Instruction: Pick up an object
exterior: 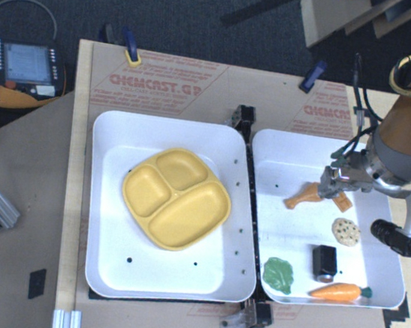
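Jaws (337,184) over brown toy (316,198) near right bin's (298,153) far edge; spread or pinching, can't tell. Center on thick end, clear of cookie (345,231).

We see a yellow divided plate (176,208) lying in the middle of the left bin (110,138), its three compartments facing up. Both bins rest on a brown cardboard sheet (202,83) printed with red lettering. Two blue clamps (133,48) grip the sheet's far edge, one near each corner. Beyond the sheet's left edge, a handheld control pendant (23,69) sits with its screen lit.
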